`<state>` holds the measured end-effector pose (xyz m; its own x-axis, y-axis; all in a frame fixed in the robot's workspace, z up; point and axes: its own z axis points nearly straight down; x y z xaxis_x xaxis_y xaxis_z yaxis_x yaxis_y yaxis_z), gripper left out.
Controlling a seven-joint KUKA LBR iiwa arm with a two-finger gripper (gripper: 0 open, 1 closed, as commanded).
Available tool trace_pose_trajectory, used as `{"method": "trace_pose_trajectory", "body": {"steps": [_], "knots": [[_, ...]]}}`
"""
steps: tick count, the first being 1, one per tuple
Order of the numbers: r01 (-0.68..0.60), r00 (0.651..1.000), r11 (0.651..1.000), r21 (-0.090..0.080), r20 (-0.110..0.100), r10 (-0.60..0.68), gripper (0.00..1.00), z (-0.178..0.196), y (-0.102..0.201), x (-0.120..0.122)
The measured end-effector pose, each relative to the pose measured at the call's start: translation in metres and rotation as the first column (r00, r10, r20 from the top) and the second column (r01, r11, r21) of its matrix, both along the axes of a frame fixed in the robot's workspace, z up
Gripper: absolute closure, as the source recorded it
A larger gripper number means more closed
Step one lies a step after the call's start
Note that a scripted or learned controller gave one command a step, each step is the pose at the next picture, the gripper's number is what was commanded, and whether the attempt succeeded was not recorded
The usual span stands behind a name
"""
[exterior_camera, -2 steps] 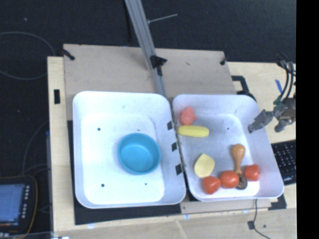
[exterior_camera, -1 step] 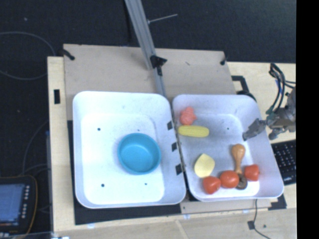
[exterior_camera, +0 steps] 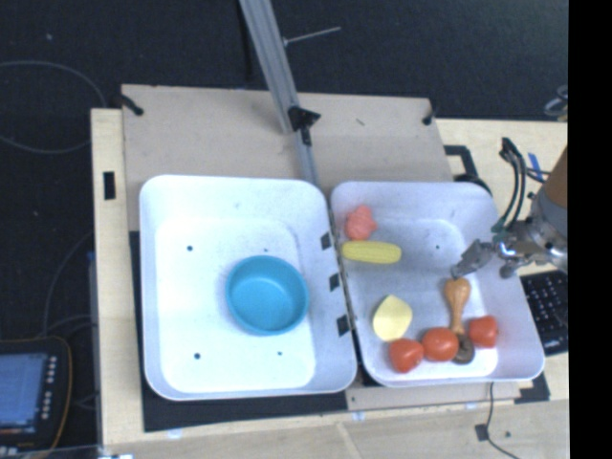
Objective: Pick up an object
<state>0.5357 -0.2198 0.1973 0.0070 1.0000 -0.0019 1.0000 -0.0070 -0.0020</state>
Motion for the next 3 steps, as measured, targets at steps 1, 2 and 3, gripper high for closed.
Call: {"method": "trace_pose_trajectory", "body": {"steps": [1, 2, 3], "knots": [[-0.006, 1.0, 1.0, 0.001, -0.003, 0.006, 0.0, -0.059, 0.006, -0.006], [-0.002, 1.0, 1.0, -0.001, 0.01, 0.002, 1.0, -0.042, 0.004, -0.003], [-0.013, 1.0, 1.0, 0.0, 0.012, 0.013, 1.0, 0.019, 0.012, 0.003]]}}
